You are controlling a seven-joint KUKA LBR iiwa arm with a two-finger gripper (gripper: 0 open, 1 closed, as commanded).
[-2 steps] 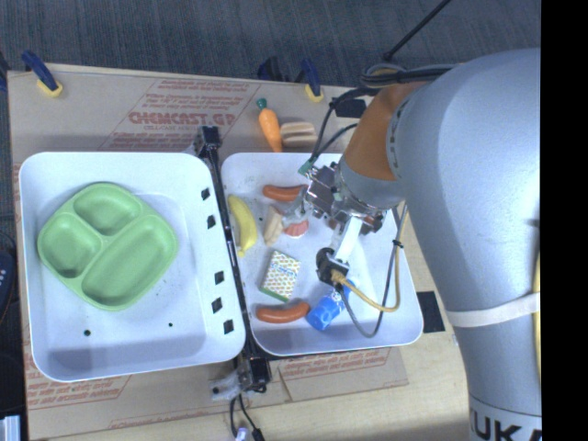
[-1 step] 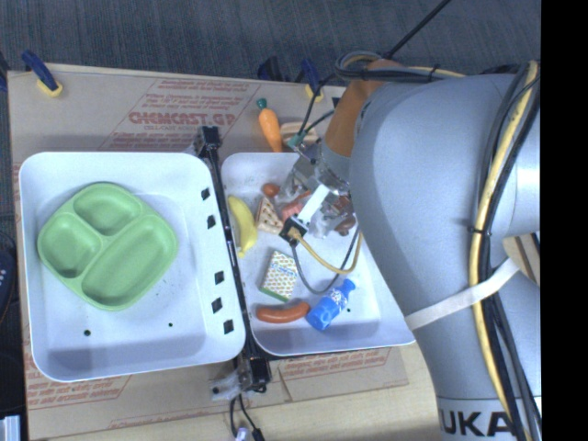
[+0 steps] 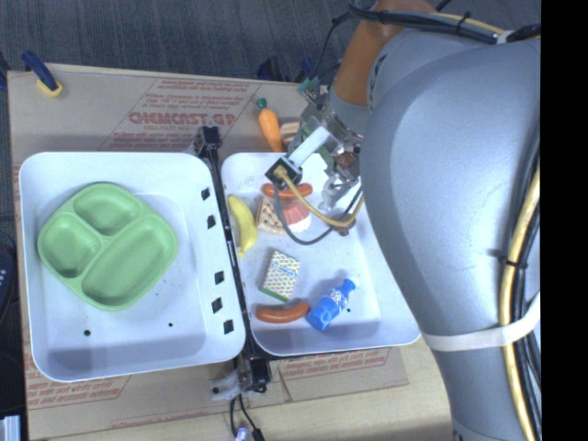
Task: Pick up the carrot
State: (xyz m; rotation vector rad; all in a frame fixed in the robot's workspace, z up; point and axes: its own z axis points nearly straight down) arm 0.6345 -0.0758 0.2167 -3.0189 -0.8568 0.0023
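Observation:
The carrot [image 3: 269, 129], orange with a small green top, lies on the brown cardboard just past the far rim of the right bin [image 3: 390, 324]. My gripper [image 3: 338, 187] hangs over the far right part of that bin. It is to the right of the carrot and a little nearer than it, and does not touch it. Nothing shows between the gripper's tips. The grey arm covers the right side of the bin.
The right bin holds a yellow banana [image 3: 242, 221], a red-orange sausage [image 3: 286, 190], a red item [image 3: 295, 215], a small patterned box [image 3: 282, 275], a brown sausage [image 3: 282, 313] and a blue bottle [image 3: 329, 306]. A green divided plate [image 3: 106, 243] sits in the left bin [image 3: 55, 356].

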